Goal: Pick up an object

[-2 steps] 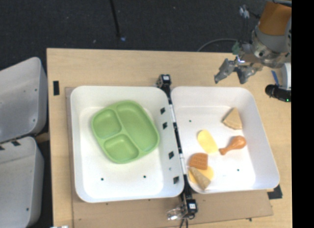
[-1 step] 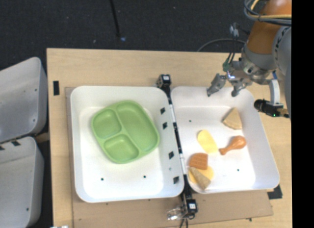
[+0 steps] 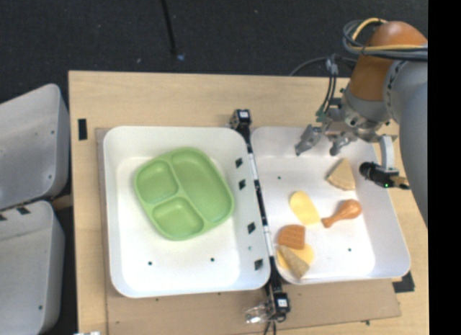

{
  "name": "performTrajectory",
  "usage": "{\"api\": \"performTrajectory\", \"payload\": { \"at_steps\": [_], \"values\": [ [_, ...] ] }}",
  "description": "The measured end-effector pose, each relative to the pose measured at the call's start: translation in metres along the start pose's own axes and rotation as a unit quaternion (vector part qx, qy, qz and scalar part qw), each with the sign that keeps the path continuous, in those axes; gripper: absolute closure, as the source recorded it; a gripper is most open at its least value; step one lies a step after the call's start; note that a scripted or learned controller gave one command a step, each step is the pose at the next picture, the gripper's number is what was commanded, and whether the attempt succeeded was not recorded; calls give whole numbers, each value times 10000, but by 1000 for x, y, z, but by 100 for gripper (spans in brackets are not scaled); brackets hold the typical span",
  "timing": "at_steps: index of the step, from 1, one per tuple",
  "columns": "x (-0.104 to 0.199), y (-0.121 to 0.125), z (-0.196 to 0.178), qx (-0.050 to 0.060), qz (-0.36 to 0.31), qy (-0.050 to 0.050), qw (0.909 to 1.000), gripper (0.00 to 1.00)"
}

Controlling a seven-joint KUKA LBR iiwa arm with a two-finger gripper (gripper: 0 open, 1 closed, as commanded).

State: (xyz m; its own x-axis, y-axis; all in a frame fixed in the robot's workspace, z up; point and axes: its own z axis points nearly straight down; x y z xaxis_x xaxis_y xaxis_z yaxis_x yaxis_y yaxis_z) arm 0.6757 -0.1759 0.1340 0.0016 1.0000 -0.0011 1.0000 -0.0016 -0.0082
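From where I stand, looking down over the bench, two shallow white bins sit side by side on a pale wooden top. The left bin (image 3: pixel 115 254) holds a green divided plate (image 3: pixel 183 192), lying flat near its middle. The right bin (image 3: pixel 374 254) holds the loose food-shaped pieces the arm could pick from: a tan wedge (image 3: pixel 342 176) near the far right side, a pale yellow oval piece (image 3: pixel 304 207) in the middle, an orange drumstick shape (image 3: pixel 341 212) just beside it to the right, and a small cluster at the near left corner, where an orange-brown chunk (image 3: pixel 292 236) touches another tan wedge (image 3: pixel 293 261) lying on something yellow. The grey arm with its orange band reaches in from the right, and its gripper (image 3: pixel 322 141) hangs over the far edge of the right bin, fingers spread apart with nothing between them. The nearest piece is the tan wedge by the right side, which lies close to one fingertip but apart from it; from this slanted view I cannot judge how high the gripper sits above the bin floor. As I read it, the task has hardly begun: every piece rests in the bin and nothing is grasped. What is left is nearly all of it: choosing a piece, coming down over it, closing on it and lifting it clear.
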Motion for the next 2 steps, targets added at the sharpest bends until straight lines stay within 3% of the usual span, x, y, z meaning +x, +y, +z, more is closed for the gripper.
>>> {"api": "performTrajectory", "payload": {
  "at_steps": [1,2],
  "values": [
    [-1,0,38,-15,-4,-3,10000,0],
    [-2,1,27,-26,-11,-13,10000,100]
  ]
}}
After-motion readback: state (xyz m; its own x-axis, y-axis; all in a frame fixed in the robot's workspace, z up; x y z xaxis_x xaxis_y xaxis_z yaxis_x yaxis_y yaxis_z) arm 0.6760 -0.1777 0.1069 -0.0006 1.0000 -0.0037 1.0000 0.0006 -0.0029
